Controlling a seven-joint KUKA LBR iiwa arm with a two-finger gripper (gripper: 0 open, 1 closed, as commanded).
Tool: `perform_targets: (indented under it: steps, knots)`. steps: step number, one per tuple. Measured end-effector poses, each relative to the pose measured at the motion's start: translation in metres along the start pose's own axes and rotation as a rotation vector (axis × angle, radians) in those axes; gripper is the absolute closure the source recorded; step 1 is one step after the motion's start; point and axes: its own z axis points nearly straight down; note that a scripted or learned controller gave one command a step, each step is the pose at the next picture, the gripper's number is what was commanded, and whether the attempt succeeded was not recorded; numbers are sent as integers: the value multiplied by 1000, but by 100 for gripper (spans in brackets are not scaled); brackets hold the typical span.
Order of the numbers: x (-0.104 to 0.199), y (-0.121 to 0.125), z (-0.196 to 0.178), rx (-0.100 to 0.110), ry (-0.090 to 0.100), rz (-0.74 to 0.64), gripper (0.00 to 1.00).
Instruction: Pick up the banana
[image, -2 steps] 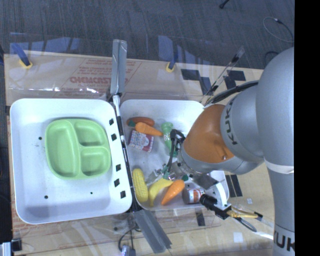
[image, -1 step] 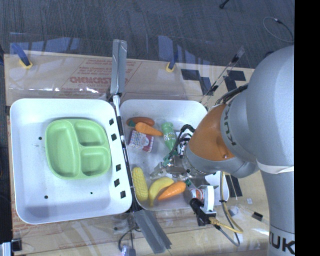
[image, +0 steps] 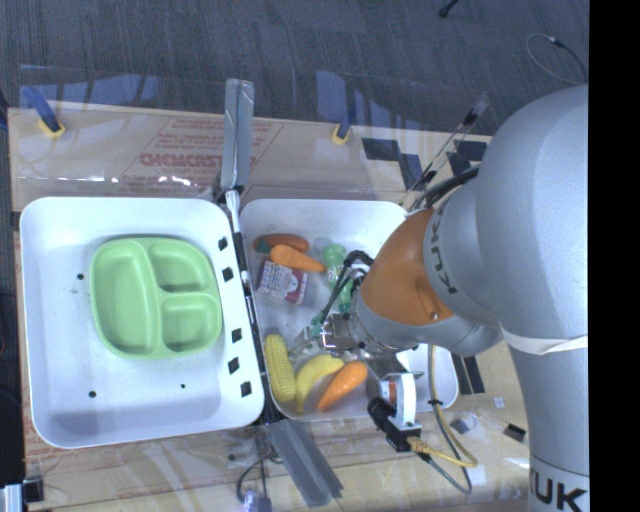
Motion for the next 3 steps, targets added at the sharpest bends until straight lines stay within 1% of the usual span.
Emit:
perform_targets:
  steps: [3]
  knots:
    - [0, 0, 0, 0, 0, 0, 0]
